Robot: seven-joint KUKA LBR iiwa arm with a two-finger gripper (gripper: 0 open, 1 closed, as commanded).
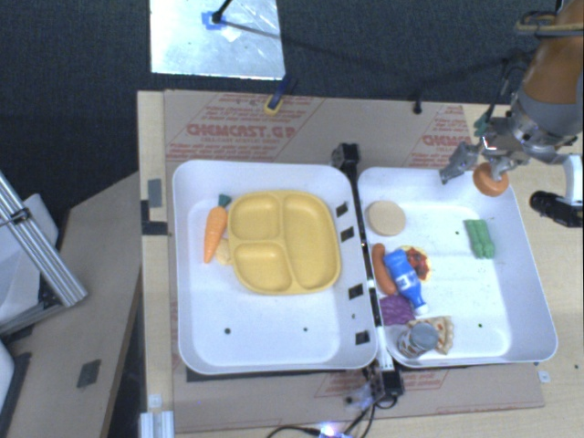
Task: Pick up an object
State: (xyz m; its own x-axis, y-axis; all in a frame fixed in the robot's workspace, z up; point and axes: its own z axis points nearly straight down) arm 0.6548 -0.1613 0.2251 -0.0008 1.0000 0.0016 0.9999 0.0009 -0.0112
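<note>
- At the far right corner of the right bin (534,336), an orange round object (492,182) sits right under the gripper (490,158); you can take it as the thing being picked.
- It looks like a small toy fruit: probably light and stiff, with a smooth rounded skin that may slip out of a shallow pinch. You would do best to close across its widest part, not near the top.
- Your gripper hangs over the bin's back rim, with the orange object just below its fingertips. One grey finger (456,164) sticks out to the left. I cannot tell whether the fingers are spread or pressed together, nor whether the object is truly between them or merely beside them.
- Nearest neighbour in that bin is a green block (479,238), below the orange object and apart from it, so you have room there.
- A tan disc (386,217) lies near the bin's left wall, well apart from the gripper.
- Lower down, a cluster crowds the left side: a blue bottle (404,279) lying across a sausage-like piece (380,268), a purple item (395,309), and a grey can (420,338) at the near corner.
- The left bin (196,336) bears a yellow divided plate (276,242) with a carrot (213,233) just beside its left edge.
- Both bins rest on a cardboard sheet (237,126) on the tabletop (100,245).
</note>
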